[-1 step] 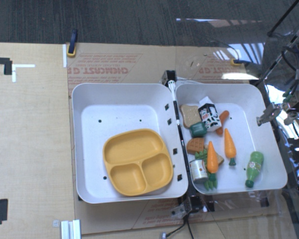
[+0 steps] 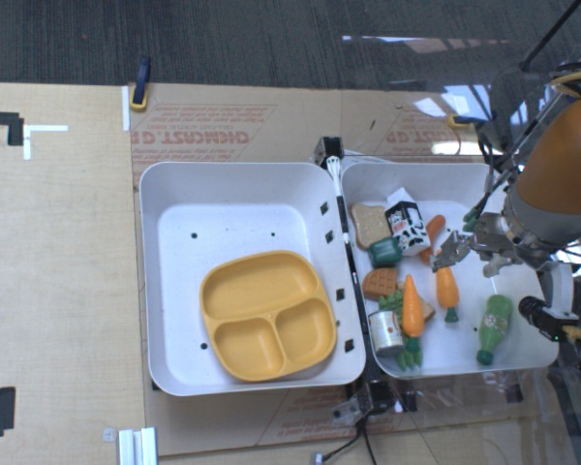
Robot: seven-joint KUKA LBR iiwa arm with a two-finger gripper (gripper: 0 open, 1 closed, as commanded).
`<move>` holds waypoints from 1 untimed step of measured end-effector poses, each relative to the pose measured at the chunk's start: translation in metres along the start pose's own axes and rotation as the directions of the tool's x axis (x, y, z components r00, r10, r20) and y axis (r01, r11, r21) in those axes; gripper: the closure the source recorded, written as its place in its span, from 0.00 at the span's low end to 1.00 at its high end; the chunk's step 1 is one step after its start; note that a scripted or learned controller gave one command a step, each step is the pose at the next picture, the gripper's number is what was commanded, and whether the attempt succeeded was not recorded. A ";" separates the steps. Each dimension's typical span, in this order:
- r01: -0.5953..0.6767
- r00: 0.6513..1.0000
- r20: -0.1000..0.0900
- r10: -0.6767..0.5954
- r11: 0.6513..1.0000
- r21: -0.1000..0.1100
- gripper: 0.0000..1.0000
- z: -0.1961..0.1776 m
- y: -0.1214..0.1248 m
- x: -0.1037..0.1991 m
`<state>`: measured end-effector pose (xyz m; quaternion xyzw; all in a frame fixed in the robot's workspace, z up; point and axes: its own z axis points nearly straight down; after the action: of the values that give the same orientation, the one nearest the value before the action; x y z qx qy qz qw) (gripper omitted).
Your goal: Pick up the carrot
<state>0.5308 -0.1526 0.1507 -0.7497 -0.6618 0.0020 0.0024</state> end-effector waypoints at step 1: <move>-0.177 0.984 -0.001 0.177 0.984 0.000 0.00 0.061 0.019 -0.035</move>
<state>0.5444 -0.1898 0.0894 -0.8056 -0.5924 0.0020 0.0027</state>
